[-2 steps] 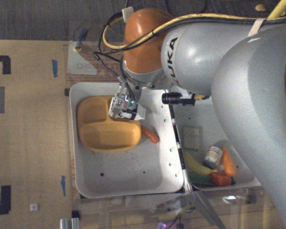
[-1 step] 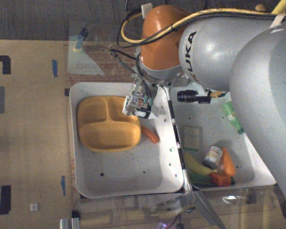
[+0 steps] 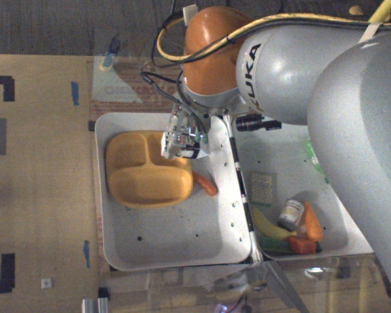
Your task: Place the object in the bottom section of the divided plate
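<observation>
Now my jaws (image 3: 180, 143) hover over the right rim of the yellow-orange divided plastic plate (image 3: 146, 171) in the left white bin (image 3: 182, 240), their opening hidden from me, while the small orange carrot-shaped object (image 3: 206, 184) lies against that rim, outside the large bottom section.

The grey arm (image 3: 326, 77) reached in from the right, its gripper (image 3: 180, 142) pointing down, left of centre.
</observation>
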Action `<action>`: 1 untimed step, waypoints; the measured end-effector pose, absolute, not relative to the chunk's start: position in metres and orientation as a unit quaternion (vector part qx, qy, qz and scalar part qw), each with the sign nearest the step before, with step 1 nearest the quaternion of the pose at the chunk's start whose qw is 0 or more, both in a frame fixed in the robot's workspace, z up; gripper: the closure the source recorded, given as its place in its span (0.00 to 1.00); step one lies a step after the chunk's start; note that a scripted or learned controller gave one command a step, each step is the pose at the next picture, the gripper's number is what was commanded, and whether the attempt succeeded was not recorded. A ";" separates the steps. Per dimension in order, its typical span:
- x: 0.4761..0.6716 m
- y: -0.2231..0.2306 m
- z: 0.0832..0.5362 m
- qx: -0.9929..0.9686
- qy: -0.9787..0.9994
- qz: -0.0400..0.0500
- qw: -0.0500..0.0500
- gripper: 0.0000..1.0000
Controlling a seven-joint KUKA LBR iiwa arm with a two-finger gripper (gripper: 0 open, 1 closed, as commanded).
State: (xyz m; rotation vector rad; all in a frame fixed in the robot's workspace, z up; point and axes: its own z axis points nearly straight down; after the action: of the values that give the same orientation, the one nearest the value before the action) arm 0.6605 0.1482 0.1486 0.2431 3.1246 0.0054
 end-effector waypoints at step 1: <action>0.661 0.148 0.149 0.078 0.997 0.002 0.004 0.00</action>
State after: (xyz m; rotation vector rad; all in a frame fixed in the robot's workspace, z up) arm 0.6607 0.1480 0.1490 0.2435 3.1241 0.0061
